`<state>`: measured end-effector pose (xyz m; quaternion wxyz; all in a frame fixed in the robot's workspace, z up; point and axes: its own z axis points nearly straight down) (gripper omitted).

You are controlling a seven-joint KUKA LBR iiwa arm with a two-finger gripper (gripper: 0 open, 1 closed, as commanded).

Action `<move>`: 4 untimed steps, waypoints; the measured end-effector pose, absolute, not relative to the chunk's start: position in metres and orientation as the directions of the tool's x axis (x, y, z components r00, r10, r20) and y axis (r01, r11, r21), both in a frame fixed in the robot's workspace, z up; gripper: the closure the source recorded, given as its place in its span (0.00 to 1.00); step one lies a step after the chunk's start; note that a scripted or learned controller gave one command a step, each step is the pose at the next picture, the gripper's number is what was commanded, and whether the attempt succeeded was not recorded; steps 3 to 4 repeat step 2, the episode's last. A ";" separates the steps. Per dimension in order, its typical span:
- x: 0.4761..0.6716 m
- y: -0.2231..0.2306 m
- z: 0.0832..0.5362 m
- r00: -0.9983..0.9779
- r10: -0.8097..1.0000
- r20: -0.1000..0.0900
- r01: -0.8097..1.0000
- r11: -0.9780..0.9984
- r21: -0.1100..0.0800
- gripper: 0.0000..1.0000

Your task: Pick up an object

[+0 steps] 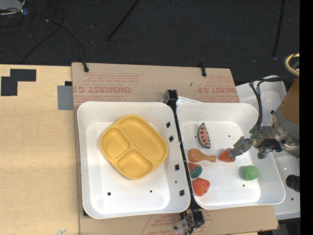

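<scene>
A: Target first. Small red piece (226,155), right bin (217,112), mid-floor toward the arm's side. Looks like toy food, so you should expect it light, hard-shelled, a bit slick. It's rounded; I'd take it across the middle, not the tip.

B: And the gripper?

A: Gripper (238,148) sits right at that red piece, dark fingertip (234,152) touching or just overlapping its right edge. Whether the fingers straddle it or merely rest beside it, you can't tell from above. Same for the opening: too dark, too small to read. Don't log a grasp.

B: Neighbours?

A: Orange drumstick (201,155) just left of the red piece, near enough to get nudged. Watermelon slice (204,135) above it. Green ball (249,172) below the gripper, apart. Teal piece (195,170) and another red one (200,186) hug the divider. Left bin (93,180) carries a yellow divided plate (133,146).
</scene>
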<state>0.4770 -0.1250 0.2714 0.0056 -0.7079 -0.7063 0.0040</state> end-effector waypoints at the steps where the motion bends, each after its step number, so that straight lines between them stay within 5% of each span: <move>1: 0.479 -0.125 0.277 0.000 1.000 0.001 1.000 0.000 -0.004 0.00; 2: 0.479 -0.121 0.233 0.000 1.000 0.002 1.000 0.000 -0.008 0.00; 4: 0.479 -0.121 0.233 0.000 1.000 0.002 1.000 0.000 -0.008 0.00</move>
